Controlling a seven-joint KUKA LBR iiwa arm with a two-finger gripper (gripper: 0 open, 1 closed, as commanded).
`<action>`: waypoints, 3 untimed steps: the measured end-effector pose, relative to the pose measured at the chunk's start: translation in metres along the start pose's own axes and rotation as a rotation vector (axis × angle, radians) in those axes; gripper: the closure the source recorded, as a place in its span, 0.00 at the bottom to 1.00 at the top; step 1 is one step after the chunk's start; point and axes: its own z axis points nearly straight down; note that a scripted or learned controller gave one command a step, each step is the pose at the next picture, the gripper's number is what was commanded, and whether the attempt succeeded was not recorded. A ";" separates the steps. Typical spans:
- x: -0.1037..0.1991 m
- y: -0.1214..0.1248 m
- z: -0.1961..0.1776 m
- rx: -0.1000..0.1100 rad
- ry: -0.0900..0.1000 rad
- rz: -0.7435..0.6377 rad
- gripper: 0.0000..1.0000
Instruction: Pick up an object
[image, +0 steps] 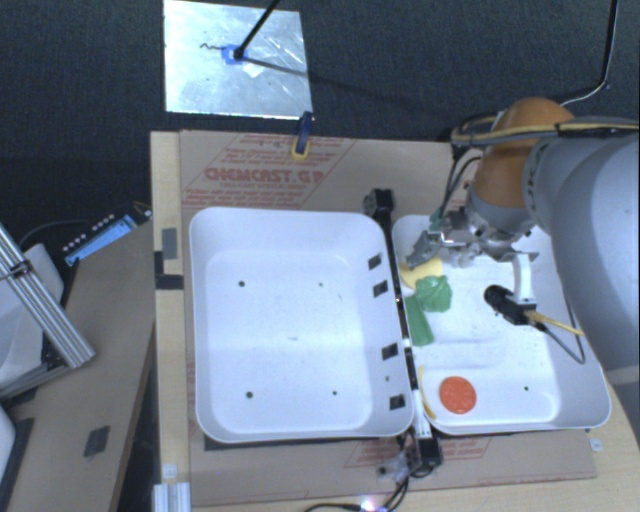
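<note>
Yellow blocky object: upper left corner of right shallow white bin, touching green crumpled object just below it; gripper at its upper edge, contact unclear; how far open, and whether anything is held, cannot be told. Orange round disc: same bin, near front wall, well apart. Left shallow white bin: 1 of 2 on the surface.

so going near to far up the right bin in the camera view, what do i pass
orange disc → green piece → yellow piece → hand. A yellow sliver level with the disc is left out.
</note>
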 end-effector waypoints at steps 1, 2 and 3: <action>0.004 -0.023 0.000 0.003 -0.002 0.008 0.00; 0.004 -0.021 -0.011 0.000 -0.002 0.007 1.00; -0.039 0.011 -0.164 -0.016 -0.008 0.009 1.00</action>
